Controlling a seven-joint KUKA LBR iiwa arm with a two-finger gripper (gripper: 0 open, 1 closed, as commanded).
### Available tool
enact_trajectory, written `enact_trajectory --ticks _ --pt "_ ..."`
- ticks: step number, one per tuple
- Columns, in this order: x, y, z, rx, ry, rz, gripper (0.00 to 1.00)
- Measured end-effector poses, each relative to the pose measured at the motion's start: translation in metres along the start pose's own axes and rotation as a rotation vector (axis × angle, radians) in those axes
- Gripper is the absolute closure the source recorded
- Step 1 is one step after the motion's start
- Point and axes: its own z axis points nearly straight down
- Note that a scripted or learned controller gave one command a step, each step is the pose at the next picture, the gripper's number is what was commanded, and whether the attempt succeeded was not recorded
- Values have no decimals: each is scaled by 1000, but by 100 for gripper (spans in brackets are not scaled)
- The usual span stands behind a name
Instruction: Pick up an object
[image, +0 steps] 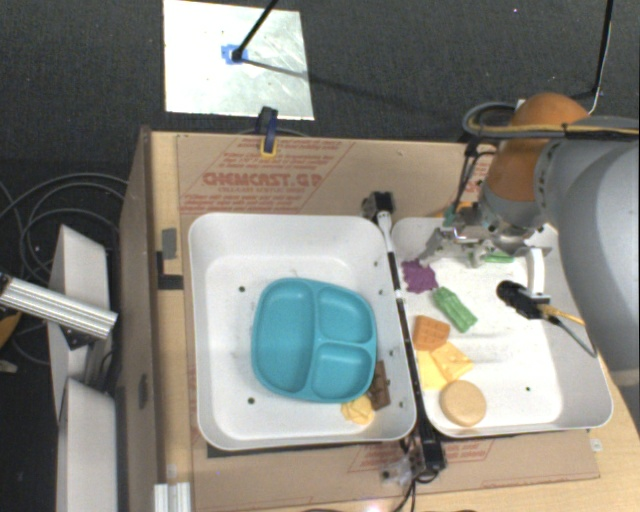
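My gripper (466, 243) hangs low over the far end of the right bin (575, 385), reaching in from the right. A small green piece (497, 257) peeks out just beside it. In front of the gripper lie a purple toy (418, 275) and a green oblong toy (455, 310). Further toward the near end sit an orange square piece (431, 332), a yellow wedge (441, 363) and a round tan disc (464, 403).
The left bin (220, 300) holds a blue divided plate (313, 339). A yellow piece (358, 410) and a brown piece (381, 385) lie at its near right corner. The wall between the bins (397, 300) runs just left of the purple toy.
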Motion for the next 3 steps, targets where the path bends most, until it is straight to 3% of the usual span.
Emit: enact_trajectory --ticks 1,2,3 --pt "18 -66 0 -7 0 1 0" --pt "27 -107 0 -9 -1 2 0" --pt "27 -104 -11 -13 -1 0 100"
